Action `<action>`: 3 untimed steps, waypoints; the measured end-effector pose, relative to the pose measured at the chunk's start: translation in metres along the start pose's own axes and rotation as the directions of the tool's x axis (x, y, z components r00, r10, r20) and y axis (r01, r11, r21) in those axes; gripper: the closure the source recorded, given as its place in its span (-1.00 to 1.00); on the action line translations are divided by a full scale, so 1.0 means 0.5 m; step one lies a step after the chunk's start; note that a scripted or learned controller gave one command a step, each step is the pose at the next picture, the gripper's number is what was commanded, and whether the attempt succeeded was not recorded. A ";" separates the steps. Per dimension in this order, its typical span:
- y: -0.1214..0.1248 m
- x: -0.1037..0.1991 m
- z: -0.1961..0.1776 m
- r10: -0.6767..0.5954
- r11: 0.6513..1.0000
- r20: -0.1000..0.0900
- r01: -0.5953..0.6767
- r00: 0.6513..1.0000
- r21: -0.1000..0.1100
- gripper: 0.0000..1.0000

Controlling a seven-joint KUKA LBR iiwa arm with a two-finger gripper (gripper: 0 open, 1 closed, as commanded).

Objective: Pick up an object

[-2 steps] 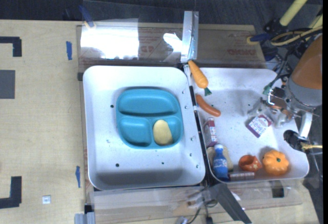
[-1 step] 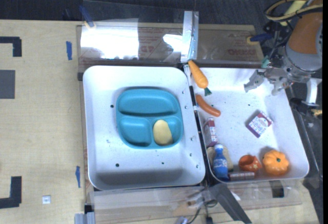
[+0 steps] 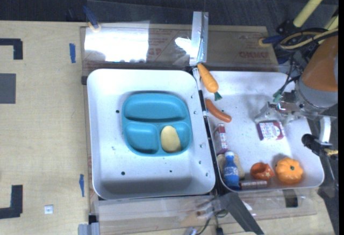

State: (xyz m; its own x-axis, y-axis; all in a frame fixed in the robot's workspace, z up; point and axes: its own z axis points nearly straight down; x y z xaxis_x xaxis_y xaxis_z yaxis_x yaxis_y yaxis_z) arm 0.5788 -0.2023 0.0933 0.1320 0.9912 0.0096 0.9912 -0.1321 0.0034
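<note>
Bins are being carried side by side on the table (image 3: 37,148). The left bin (image 3: 102,175) is being occupied by a blue divided tray (image 3: 156,122), and a pale yellow potato-like item (image 3: 170,139) is lying in the tray's near right compartment. The right bin (image 3: 247,80) is holding a carrot (image 3: 208,78) at its far left corner, a red sausage (image 3: 217,112) just nearer, a small bottle with a blue cap (image 3: 230,168) by the left wall, a red item (image 3: 260,170) and an orange pumpkin (image 3: 289,170) along the near edge, and a small packet (image 3: 270,130) near the middle. The jaws (image 3: 280,104) are being held over the right part of that bin, just beyond the packet; whether they are spread or closed cannot be told, and nothing is seen being gripped.
</note>
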 end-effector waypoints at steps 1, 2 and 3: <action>-0.106 0.037 0.012 0.017 1.000 0.008 -0.017 1.000 0.000 -1.00; -0.103 0.035 -0.010 0.020 1.000 0.011 -0.020 1.000 -0.007 1.00; -0.104 0.035 -0.009 0.020 1.000 0.011 -0.020 1.000 -0.005 -1.00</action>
State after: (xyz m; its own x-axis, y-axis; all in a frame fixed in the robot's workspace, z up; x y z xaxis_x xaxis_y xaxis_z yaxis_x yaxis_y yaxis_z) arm 0.5297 -0.1784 0.0975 0.1519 0.9884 -0.0011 0.9884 -0.1518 0.0085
